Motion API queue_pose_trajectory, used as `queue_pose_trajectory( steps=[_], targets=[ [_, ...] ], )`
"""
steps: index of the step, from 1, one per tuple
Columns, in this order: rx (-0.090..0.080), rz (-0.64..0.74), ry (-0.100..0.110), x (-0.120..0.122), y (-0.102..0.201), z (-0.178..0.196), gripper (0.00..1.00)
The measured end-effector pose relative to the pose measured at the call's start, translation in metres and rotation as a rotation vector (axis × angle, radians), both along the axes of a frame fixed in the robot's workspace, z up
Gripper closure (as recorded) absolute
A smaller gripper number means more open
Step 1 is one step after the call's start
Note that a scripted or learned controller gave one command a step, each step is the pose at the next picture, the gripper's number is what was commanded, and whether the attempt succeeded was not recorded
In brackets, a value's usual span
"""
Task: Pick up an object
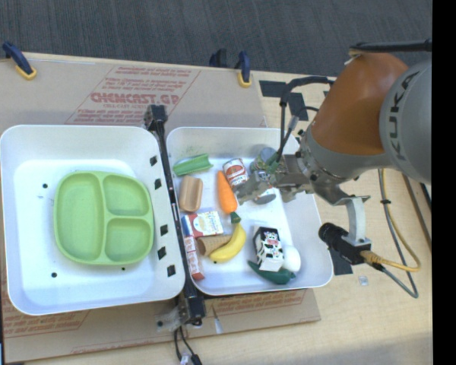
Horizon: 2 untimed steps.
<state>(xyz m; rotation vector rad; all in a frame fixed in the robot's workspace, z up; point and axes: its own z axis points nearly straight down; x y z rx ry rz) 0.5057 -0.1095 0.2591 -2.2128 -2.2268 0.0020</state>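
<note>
We hover gripper (252,185) at centre right, over can (235,172) and carrot (226,193); finger state unclear. Next: descend, grasp.

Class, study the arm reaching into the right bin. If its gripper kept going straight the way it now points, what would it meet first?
The gripper points toward the view's left, low over the right bin. Going straight on, it would probably meet the carrot first, with the small can close beside that line. Its height above them is unclear from this slanted view.

Bench (365,310): cardboard sheet (137,90) under two white bins (15,226) (308,276).
</note>
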Motion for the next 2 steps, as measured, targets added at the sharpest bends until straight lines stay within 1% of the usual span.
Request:
queue_pose_trajectory(
  steps=[1, 2],
  targets=[
    [0.000, 0.001, 0.004, 0.036, -0.003, -0.141, 0.00],
    [-0.003, 0.005, 0.002, 0.037, -0.003, -0.130, 1.00]
  ],
)
